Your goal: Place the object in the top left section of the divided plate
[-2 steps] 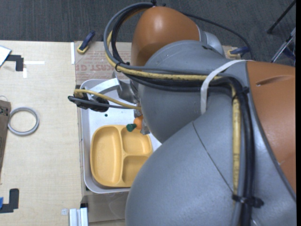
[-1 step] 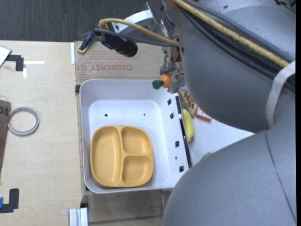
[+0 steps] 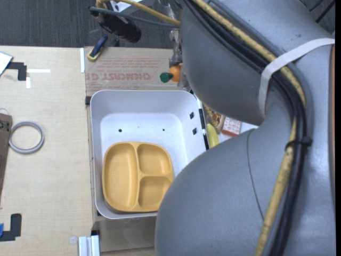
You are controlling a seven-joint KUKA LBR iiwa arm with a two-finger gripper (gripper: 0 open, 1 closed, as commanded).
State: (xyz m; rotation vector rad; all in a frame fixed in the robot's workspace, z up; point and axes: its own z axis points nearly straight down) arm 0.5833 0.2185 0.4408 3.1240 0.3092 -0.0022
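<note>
A yellow divided plate lies in the left white bin, towards its near side. It has one long section on the left and two smaller ones on the right, and all three are bare. A small orange and green object sits beyond the bin's far rim, right against the edge of the grey arm. The arm's bulky body covers the right half of the view and hides most of the right bin. In a gap beside the arm, a yellow object and a red and white packet show in the right bin.
A brown cardboard sheet lies behind the left bin. A black fitting with a yellow cable sits above it. On the wooden bench to the left lies a grey ring.
</note>
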